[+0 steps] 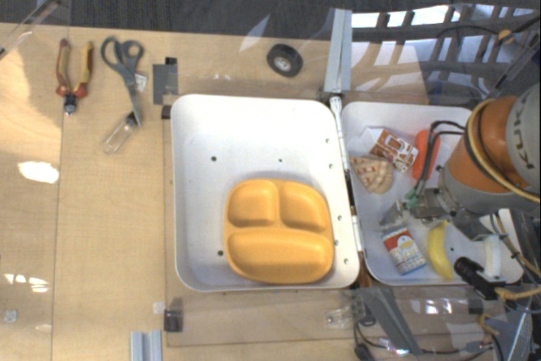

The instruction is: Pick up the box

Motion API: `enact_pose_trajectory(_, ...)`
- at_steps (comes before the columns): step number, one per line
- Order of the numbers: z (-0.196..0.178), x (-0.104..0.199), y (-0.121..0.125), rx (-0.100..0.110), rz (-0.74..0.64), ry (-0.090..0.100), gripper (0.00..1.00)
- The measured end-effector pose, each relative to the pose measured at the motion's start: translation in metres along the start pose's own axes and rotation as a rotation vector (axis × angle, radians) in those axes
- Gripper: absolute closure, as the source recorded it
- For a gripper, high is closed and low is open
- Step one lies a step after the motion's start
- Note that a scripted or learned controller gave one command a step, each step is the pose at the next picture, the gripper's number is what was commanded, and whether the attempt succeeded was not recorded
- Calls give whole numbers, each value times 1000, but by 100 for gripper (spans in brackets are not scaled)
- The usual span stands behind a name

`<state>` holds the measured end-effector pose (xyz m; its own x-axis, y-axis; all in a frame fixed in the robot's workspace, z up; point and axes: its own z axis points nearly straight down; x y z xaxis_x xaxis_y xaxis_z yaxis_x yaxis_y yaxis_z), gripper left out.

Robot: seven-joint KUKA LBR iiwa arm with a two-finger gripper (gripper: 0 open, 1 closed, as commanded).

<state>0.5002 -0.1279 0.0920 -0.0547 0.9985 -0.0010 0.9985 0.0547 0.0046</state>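
Small box [404, 251], label unreadable

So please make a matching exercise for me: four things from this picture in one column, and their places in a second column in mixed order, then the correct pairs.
Things:
1. yellow tray
2. scissors
3. roll of black tape
4. banana

Places:
A. in the right bin, near the arm
B. on the bench, just behind the left bin
C. in the left bin
D. on the bench at the far left, beside the red-handled pliers

Pairs: 1-C, 2-D, 3-B, 4-A
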Motion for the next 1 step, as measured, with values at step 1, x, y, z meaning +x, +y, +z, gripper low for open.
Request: enact_pose_trajectory(1, 1, 19, -6, -16, -135, -9, 0)
